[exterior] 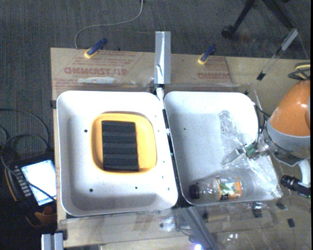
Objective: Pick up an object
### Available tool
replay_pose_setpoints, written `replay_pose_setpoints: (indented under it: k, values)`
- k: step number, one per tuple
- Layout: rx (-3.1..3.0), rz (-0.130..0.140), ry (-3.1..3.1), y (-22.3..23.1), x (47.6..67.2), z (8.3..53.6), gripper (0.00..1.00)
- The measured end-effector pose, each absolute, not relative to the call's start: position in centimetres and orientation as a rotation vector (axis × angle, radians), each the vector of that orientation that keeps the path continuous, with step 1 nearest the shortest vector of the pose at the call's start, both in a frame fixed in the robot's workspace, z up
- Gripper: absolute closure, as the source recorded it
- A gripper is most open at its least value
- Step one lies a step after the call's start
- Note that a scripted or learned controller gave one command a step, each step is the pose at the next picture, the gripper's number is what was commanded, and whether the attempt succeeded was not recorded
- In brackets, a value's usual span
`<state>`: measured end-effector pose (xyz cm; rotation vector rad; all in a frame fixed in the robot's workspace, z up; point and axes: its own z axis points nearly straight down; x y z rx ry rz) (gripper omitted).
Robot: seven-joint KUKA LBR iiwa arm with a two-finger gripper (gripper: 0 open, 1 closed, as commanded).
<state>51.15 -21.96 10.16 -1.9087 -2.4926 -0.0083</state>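
- gripper (249, 151) at right bin (198, 139) right edge, over crumpled clear plastic (235, 145); open/closed: cannot tell
- bottle (216, 188) lying along right bin's near edge
- yellow tray with black pad (123, 142) centered in left bin (73, 155)

Faded red lettering reading "CHEMCAST" on the brown board (101, 69) behind the bins; the bottle label (229, 188) is too blurred to read

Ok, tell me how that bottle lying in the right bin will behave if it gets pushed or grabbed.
The bottle lies on its side near the right bin's front wall, so a push would likely roll it. It looks like clear plastic with amber liquid inside, so probably smooth and somewhat slippery, with some weight. The round body may squirm out of a pinch unless it is gripped across the middle.
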Motion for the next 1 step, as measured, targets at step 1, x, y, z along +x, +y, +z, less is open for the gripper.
replay_pose_setpoints:
  k: [1]
  values:
    - [-2.033, -0.018, -2.386, -21.51, 55.67, 9.46, 0.0]
